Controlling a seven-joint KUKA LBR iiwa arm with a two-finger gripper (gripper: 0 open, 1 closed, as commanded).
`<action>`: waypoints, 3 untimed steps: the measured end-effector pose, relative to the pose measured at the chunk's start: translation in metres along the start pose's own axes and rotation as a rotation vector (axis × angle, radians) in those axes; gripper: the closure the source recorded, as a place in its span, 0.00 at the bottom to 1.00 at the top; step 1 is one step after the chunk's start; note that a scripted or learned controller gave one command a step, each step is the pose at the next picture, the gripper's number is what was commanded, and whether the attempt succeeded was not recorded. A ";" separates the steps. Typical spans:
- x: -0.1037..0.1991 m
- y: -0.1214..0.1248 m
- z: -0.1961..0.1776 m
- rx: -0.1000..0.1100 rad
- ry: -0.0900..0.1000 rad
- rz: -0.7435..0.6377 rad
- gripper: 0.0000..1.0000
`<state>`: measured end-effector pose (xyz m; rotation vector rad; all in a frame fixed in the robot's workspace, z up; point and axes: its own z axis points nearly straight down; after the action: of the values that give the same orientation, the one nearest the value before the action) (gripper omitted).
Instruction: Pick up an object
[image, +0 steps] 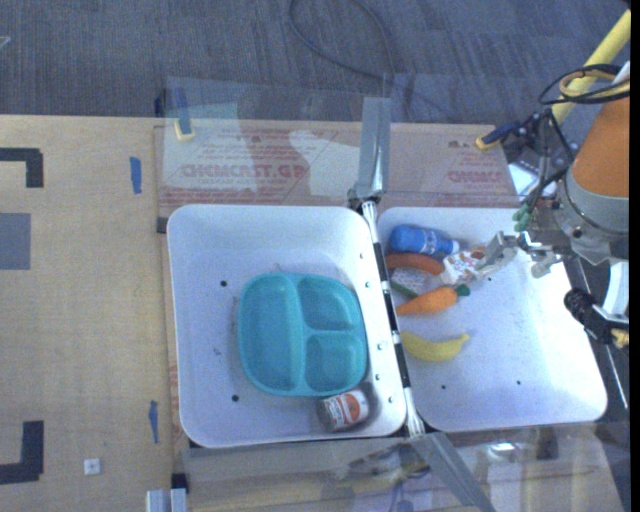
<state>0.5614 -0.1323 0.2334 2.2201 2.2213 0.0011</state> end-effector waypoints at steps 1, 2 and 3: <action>0.041 0.066 0.114 -0.009 0.000 0.110 0.00; 0.030 0.052 0.123 -0.020 -0.004 0.077 0.00; 0.034 -0.008 0.146 -0.006 0.001 0.216 0.00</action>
<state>0.5538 -0.0983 0.0876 2.4440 1.9664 0.0093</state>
